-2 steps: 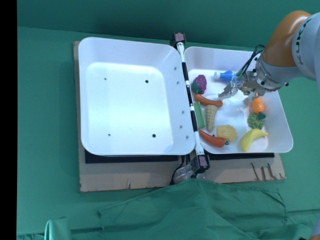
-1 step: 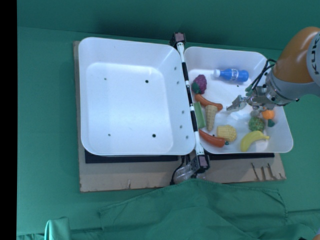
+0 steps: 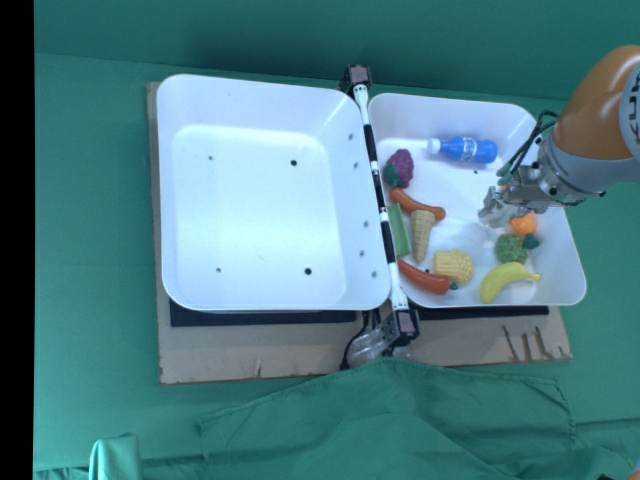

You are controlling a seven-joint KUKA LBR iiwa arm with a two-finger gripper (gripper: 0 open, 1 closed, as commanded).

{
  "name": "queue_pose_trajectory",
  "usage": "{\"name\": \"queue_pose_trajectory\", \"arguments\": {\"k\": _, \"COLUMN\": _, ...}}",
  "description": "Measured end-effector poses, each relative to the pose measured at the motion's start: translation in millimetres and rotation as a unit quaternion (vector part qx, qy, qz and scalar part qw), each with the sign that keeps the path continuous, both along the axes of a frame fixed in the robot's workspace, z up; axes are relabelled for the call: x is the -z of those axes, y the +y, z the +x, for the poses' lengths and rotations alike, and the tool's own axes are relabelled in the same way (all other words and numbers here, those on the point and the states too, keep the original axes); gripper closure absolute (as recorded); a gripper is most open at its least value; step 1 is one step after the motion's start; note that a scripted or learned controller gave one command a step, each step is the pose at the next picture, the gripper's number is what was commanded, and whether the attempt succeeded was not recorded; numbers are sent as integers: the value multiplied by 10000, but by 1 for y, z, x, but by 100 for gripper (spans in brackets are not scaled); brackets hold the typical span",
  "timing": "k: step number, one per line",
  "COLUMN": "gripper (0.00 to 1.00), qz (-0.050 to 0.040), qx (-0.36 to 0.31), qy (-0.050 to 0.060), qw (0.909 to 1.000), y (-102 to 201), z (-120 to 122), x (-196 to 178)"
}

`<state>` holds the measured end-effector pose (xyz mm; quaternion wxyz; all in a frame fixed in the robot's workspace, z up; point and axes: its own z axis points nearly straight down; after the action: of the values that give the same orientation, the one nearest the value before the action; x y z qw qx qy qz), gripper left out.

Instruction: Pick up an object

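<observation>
Gripper (image 3: 497,208) is low in the right bin (image 3: 560,268), just beside the orange fruit (image 3: 523,224); can't tell its grip state. Blue bottle (image 3: 464,149) is farther back from that fruit, broccoli (image 3: 512,249) and banana (image 3: 506,282) nearer front.

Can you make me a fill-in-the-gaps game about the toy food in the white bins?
1. The blue plastic bottle lies in the ____ white bin.
2. The curved toy banana is coloured ____.
3. The purple toy grapes lie close to the ____ between the two bins.
4. The two-finger gripper hangs beside the small ____ toy fruit.

Missing words: right; yellow; divider; orange
</observation>
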<state>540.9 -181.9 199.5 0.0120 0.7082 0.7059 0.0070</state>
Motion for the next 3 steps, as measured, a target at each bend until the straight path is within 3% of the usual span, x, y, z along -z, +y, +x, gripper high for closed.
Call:
{"name": "queue_pose_trajectory", "arguments": {"k": 1, "gripper": 100, "qz": -2, "qx": 16, "qy": 19, "qw": 10000, "y": -7, "z": -70, "x": 14}}
{"name": "queue_pose_trajectory", "arguments": {"k": 2, "gripper": 100, "qz": -1, "qx": -3, "qy": 51, "qw": 10000, "y": -6, "z": -72, "x": -95}}
{"name": "queue_pose_trajectory", "arguments": {"k": 3, "gripper": 0, "qz": 19, "qx": 5, "qy": 110, "qw": 9999, "y": -6, "z": -73, "x": -88}}
